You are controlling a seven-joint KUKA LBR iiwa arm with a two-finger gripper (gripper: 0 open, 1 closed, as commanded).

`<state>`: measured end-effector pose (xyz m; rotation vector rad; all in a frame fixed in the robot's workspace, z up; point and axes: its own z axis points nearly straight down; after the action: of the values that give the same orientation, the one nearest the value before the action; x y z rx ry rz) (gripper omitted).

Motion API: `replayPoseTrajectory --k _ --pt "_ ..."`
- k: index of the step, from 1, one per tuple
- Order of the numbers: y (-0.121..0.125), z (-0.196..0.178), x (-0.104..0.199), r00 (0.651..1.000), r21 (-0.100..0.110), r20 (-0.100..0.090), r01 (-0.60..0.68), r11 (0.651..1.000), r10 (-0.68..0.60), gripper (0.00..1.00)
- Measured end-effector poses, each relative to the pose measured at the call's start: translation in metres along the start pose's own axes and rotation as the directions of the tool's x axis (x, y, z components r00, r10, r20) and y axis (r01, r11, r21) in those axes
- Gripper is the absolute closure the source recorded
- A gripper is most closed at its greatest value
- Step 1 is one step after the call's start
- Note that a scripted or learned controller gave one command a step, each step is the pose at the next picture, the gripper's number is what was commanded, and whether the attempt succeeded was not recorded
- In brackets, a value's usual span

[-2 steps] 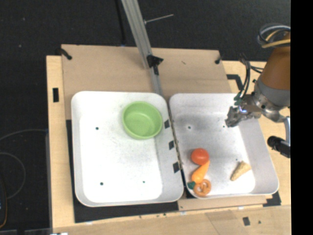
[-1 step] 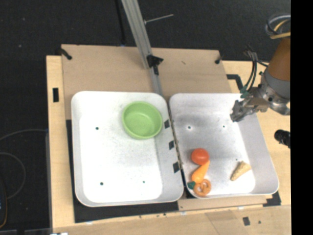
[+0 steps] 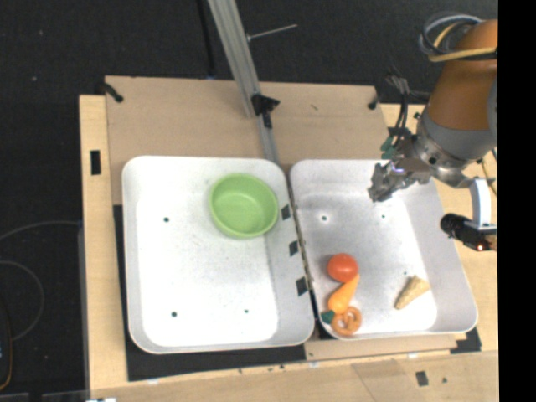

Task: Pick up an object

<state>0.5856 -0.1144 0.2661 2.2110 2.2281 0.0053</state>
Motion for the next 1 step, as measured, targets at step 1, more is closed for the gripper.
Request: replayPoseTrajectory --k 1 --pt "0.0046 0.0051 0.0482 1.000 0.003 0.000 -0.001 1.000 0.001 1.00"
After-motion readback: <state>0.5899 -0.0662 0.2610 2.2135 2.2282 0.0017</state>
